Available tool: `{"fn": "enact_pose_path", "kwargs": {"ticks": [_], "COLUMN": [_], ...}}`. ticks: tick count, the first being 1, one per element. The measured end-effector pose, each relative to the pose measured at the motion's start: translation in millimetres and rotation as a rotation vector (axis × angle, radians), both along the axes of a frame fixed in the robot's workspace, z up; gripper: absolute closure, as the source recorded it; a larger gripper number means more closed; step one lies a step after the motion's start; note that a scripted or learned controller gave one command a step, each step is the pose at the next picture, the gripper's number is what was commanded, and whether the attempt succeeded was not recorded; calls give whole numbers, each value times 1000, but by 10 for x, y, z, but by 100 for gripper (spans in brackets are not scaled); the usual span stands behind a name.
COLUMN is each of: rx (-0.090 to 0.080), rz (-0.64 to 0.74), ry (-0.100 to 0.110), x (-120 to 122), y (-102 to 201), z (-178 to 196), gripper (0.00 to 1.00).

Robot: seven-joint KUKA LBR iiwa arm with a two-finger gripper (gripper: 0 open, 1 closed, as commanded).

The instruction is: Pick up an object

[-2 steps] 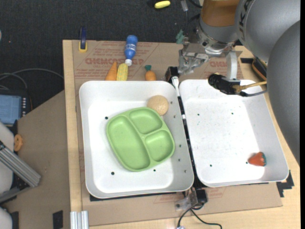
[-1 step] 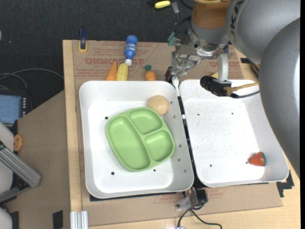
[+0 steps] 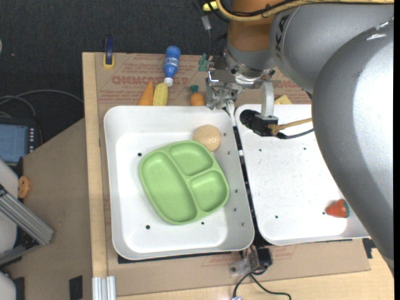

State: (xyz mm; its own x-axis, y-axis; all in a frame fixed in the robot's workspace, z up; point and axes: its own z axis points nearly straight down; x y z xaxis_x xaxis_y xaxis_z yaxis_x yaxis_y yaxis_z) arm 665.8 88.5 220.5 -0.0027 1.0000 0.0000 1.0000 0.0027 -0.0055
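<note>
**Beige round object: nearest pick, snug against the plate**

Camera view, from above at a slant. Beige round object (image 3: 207,136) lies in the left bin (image 3: 115,167), far-right part. It touches the upper-right rim of a green divided plate (image 3: 182,181) and sits near the wall btwn the two bins. Pincer (image 3: 220,99) hangs over the left bin's far rim, close to that wall and just beyond the beige round object. Nothing is visible in its grip, and whether it's open or closed can't be told from this angle. Grey arm (image 3: 350,105) covers much of the right bin (image 3: 281,186). A small red item (image 3: 337,209) sits there at the near-right, partly hidden by the arm. On the desk (image 3: 92,167), beyond the bins' far rims: corn cob (image 3: 160,94), carrot (image 3: 146,94), blue-&-white bottle (image 3: 170,64).

Judgement: the pick looks not yet begun, still at approach stage. The beige round object seems the best target, being nearest.

To do it well:
- Bring the pincer toward the near side a little, centre it over the target, then descend straight.
- Turn the closing line so neither side lands on the plate rim or the bin wall.
- The round shape prob. rolls if nudged off-centre, so grip at the widest part.
- Lift straight up.
</note>
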Motion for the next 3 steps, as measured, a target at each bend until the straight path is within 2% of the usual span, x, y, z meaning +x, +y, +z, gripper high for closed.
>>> {"fn": "enact_pose_path", "kwargs": {"ticks": [1, 2, 3], "rx": [0, -2, 1], "rz": [0, -5, 0], "ry": [0, 4, -6], "x": [1, -11, 4], "y": [258, 84, 380], "z": [-119, -765, -768], "gripper": [100, 100, 100]}}
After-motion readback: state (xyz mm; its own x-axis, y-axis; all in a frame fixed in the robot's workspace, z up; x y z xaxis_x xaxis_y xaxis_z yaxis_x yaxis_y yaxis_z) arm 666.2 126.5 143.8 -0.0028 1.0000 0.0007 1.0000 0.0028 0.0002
